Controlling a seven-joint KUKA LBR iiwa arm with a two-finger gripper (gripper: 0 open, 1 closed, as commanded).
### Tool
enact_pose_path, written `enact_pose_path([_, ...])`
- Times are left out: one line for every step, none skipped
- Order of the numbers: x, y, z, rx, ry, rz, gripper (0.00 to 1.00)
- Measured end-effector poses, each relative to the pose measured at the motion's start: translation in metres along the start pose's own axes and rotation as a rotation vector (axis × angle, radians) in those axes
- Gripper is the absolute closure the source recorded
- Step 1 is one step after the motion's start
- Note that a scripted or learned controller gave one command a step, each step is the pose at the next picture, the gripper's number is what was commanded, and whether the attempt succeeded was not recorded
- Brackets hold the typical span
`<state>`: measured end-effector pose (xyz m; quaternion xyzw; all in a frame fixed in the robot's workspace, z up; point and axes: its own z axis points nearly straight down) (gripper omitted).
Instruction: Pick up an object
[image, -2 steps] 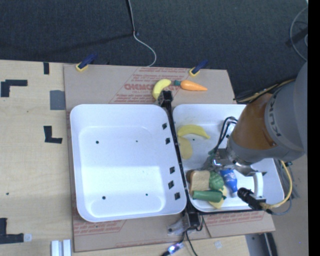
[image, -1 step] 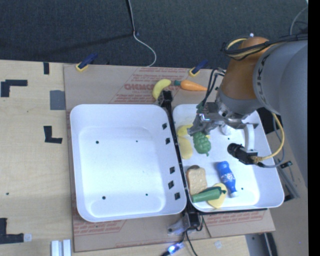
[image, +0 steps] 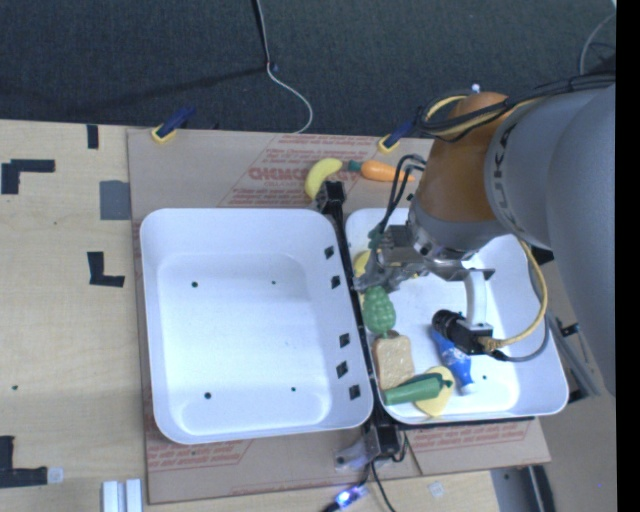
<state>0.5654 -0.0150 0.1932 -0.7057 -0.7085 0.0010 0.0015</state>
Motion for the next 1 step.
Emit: enact_pose_path([-0.0175, 0.0086, -0.0672, -0.008, -0.002, 0.002, 1.0])
